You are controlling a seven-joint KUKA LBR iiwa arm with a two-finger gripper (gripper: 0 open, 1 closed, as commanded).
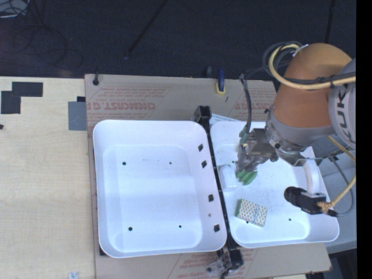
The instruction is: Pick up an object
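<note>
Looking across the counter (pixel 40 173), one sees two white bins side by side, the left bin (pixel 151 190) and the right bin (pixel 279 225). The arm (pixel 311 97) reaches over the right bin, its tool (pixel 249 163) set low near that bin's left wall, directly over a small green object (pixel 247 177). How far the tool is open, and whether it grips anything, cannot be told. A patterned box (pixel 251 212) lies nearby, apart from the tool. By appearance the pick is at the grasp stage, and the lift is not yet done.
</note>
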